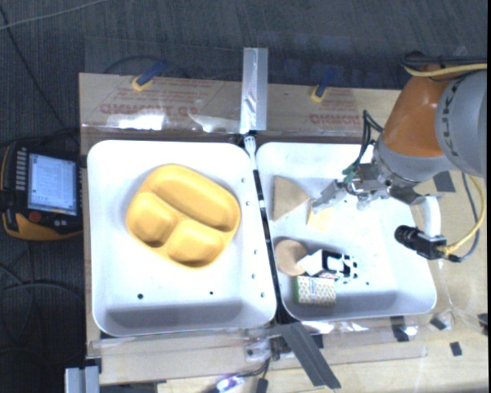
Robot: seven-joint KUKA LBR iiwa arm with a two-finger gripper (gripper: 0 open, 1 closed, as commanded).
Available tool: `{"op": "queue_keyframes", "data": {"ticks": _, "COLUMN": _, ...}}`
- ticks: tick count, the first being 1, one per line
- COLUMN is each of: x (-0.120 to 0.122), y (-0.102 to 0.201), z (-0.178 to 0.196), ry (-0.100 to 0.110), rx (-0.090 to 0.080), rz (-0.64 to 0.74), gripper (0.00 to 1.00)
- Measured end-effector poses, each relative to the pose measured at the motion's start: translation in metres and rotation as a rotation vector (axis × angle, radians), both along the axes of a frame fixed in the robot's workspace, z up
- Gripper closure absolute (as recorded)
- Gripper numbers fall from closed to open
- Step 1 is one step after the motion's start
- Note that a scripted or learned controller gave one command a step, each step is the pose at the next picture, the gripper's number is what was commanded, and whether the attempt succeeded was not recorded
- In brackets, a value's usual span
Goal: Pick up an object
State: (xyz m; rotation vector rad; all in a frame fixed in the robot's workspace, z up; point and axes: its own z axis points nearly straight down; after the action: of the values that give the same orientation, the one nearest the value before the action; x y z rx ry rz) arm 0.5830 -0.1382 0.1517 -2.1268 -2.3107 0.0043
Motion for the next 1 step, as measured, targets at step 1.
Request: {"op": "queue_keyframes", "data": {"ticks": 1, "x": 0.0001, "y": 0.0013, "z": 0.0083, "ry": 0.001, "rx": 0.003, "rz": 0.001, "gripper": 1.0}}
